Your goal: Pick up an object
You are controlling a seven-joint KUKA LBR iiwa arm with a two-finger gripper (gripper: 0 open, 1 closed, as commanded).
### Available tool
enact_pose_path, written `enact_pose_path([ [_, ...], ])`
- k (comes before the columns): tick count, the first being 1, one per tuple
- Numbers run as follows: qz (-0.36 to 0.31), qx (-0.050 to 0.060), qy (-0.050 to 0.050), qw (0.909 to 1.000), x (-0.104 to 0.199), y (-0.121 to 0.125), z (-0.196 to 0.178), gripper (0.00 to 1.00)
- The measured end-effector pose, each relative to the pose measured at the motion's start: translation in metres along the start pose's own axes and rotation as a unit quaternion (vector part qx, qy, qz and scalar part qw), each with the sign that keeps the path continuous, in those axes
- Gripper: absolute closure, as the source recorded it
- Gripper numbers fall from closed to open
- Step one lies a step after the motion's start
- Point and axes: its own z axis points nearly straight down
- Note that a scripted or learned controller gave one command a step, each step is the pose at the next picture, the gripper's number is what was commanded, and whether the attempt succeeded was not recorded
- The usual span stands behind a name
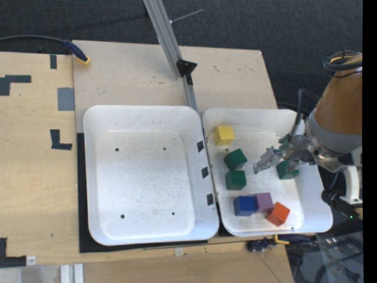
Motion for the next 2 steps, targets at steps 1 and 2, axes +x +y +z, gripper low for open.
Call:
enact_pose_path([
  [1, 0.0, 0.0, 0.0, 1.0, 0.0, 0.0, 0.0, 0.0],
  [2, 0.0, 0.001, 0.0, 1.0, -0.008, 0.004, 0.055, 0.0],
])
